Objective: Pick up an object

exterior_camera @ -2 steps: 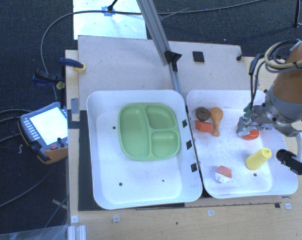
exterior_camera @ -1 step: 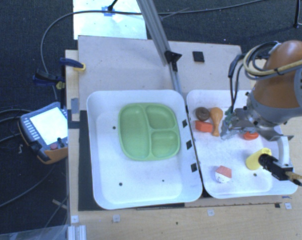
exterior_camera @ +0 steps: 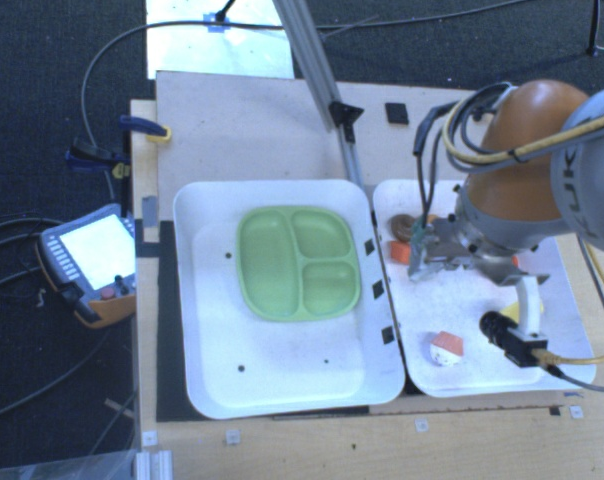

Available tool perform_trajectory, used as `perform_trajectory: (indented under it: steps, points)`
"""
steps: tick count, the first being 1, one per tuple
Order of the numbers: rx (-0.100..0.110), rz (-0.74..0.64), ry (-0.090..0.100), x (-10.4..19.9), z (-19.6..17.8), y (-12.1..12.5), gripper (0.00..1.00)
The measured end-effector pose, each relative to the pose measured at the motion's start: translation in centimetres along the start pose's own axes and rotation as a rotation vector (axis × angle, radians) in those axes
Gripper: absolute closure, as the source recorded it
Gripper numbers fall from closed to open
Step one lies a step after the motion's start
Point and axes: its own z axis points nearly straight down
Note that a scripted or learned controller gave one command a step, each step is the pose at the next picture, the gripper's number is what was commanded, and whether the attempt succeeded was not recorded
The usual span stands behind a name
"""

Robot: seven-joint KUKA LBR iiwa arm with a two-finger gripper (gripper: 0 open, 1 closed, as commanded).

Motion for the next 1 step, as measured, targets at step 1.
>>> perform_trajectory:
  steps: [1]
  points:
    - [0.001,-0.001,0.001,5.12,-0.34,0.1,1.0]
